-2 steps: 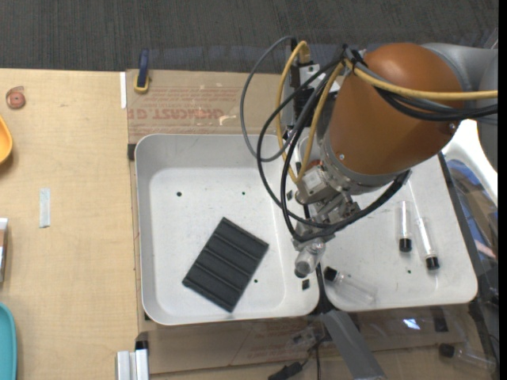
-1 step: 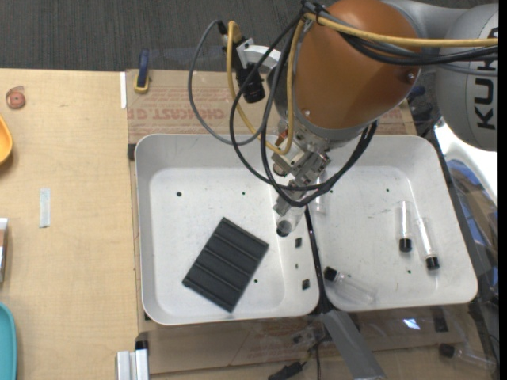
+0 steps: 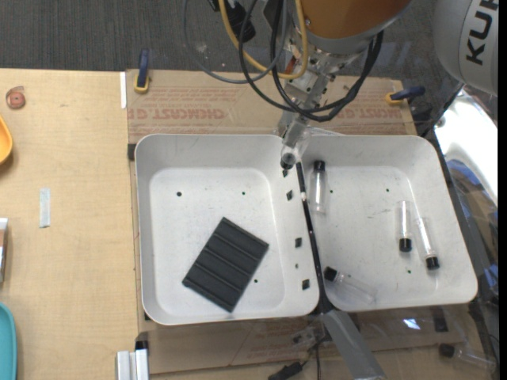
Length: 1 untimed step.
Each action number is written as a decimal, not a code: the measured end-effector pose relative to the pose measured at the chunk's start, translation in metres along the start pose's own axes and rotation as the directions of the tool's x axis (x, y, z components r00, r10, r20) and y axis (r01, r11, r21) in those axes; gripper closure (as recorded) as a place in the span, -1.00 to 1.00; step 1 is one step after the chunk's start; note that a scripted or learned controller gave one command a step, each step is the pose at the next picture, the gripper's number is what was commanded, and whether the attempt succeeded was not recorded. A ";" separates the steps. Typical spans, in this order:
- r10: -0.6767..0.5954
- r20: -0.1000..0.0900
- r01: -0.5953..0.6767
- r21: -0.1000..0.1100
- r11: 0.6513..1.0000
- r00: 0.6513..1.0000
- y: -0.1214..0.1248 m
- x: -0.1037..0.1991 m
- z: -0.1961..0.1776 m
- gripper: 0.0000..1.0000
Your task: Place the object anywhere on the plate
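Tubes [image 3: 318, 184] apart from gripper [image 3: 289, 158].

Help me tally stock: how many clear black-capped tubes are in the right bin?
4: one tube near the left wall, two tubes side by side at right, one at the front edge. The gripper might hide more.
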<state>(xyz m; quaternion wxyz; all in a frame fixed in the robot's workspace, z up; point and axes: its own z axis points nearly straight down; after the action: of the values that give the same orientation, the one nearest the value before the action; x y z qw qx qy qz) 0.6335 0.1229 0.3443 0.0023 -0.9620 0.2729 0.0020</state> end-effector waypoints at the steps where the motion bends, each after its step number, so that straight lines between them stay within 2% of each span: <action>1: -0.301 0.003 0.301 -0.002 0.954 0.954 0.019 -0.064 0.038 1.00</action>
<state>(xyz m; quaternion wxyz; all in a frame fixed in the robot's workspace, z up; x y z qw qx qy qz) 0.5695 0.1406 0.3065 0.0016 -0.9924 0.1233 0.0032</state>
